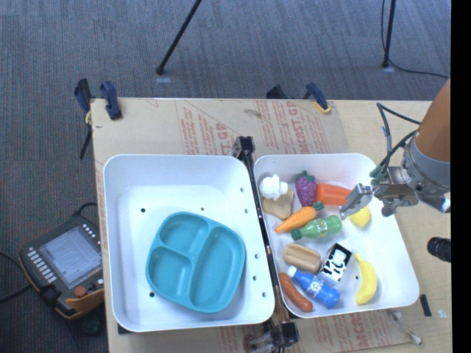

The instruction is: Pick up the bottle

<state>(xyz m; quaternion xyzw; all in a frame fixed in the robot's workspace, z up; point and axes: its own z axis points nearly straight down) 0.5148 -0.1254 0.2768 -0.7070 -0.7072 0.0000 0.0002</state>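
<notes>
A: What lies nearest the camera?

B: At the near end of the right bin [403,285], a red sausage [296,293] beside a blue bottle [316,287] with a white cap. Just right of that, a black-and-white carton [337,262], and a yellow banana [366,279] by the right wall. A brown bread roll [302,257] sits just above the blue bottle.

A: And the left bin?

B: The left bin [125,197] holds a blue divided plate [196,261], lying flat toward its near half.

A: Where is the green bottle?

B: The green bottle [319,228] lies on its side in the middle of the right bin, just beyond the bread roll, its cap end touching an orange carrot [299,218].

A: The arm?

B: It reaches in from the right. The gripper [370,199] hangs over the right part of that bin, its jaws spread apart with nothing between them. One finger points down near the green bottle's right end; a small yellow piece [360,217] lies under it.

A: Farther back?

B: Purple grapes [305,187], an orange-red piece [333,193] right of them, a white item [273,187] on a tan slice [278,205]. Beyond the bins, the cardboard-covered tabletop [221,123] with blue clamps [110,98] at its far edge.
</notes>
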